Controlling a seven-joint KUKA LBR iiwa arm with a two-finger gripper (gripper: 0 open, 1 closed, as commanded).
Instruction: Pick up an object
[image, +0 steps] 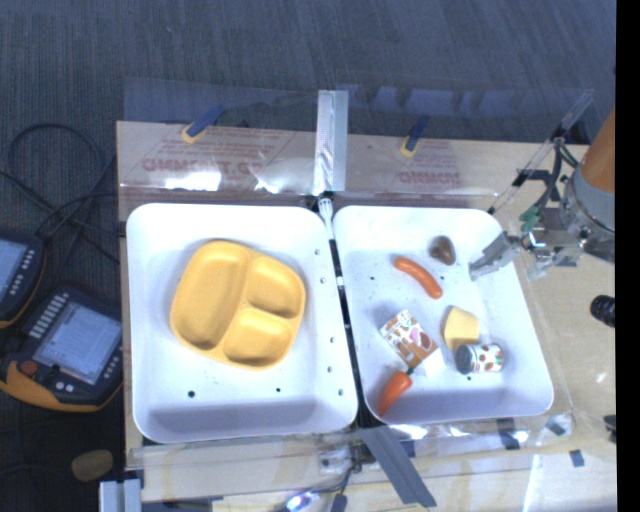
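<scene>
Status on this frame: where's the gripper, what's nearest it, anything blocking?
Gripper at right bin's upper right edge, nothing visibly between fingers. Brown round object nearest, sausage beyond it. Nothing visibly blocking.

Two bins side by side on bench, touching along their inner rims. Left bin (140, 300) holds a divided tray (238, 301), roughly central. Right bin (520, 300) holds six items: round nut-like thing (442, 249) at the back, sausage (417, 277) just in front-left of it, wedge block (461, 326) right of centre, patterned packet (407, 337) left of wedge, small can (479, 358) just in front of wedge, carrot (394, 391) at front-left. Gripper (492, 260) over right bin's back-right rim, right of the nut-like thing.
</scene>
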